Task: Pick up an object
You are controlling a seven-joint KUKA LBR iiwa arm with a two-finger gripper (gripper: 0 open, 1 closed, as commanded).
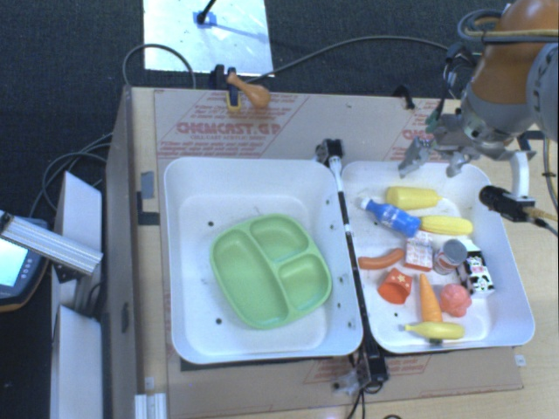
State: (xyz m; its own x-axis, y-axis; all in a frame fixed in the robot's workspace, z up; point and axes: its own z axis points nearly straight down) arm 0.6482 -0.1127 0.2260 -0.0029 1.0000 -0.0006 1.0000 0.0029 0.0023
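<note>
My gripper (432,160) hangs open over the far rim of the right bin (515,321), with nothing between its fingers. Just in front of it lie a yellow oblong piece (412,197) and a blue bottle (393,217). A second yellow piece (446,225) lies to their right. Nearer the front are an orange sausage (382,258), a red-and-white box (419,253), a small can (452,256), a black-and-white toy (477,273), a red cup (395,286), a carrot (429,297), a pink ball (455,298) and a banana (435,329).
The left bin (188,199) holds a green divided plate (271,269). A divider rail (348,234) runs between the two bins. A wooden-handled tool (247,90) lies on the cardboard behind the bins.
</note>
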